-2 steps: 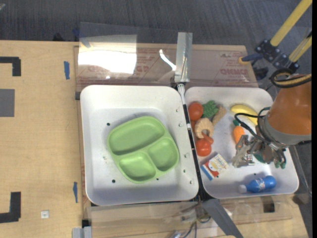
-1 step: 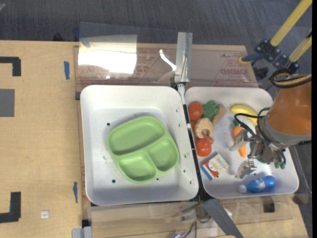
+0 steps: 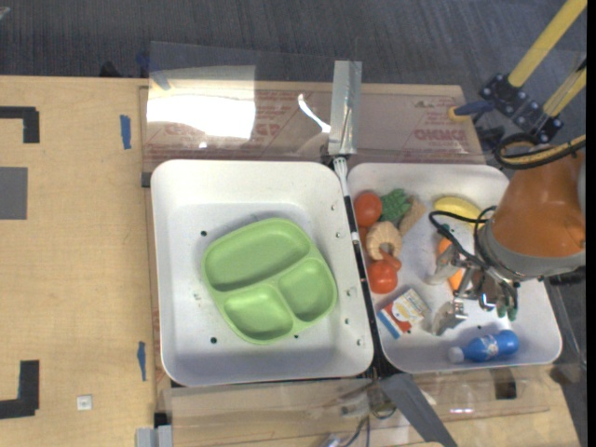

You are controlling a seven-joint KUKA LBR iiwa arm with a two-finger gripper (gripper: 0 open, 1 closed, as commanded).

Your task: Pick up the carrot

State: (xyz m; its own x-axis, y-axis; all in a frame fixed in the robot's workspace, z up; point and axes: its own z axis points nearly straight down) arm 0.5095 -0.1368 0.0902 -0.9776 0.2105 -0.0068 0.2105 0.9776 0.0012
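Here we cannot tell how the jaws of the gripper (image 3: 463, 282) stand. The carrot (image 3: 450, 250) lies just at its eleven o'clock, long axis running ten to four, in the right bin (image 3: 540, 343). A green divided plate (image 3: 270, 278) sits in the left bin (image 3: 177, 250) on the wooden bench (image 3: 65, 250).

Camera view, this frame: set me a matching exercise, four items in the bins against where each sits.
Items:
1. green divided plate
2. blue bottle
3. banana
4. broccoli

Places:
A. near edge of the right bin
B. far side of the right bin, just right of a tomato
C. middle of the left bin
D. far side of the right bin, beside the arm's orange band

Pairs: 1-C, 2-A, 3-D, 4-B
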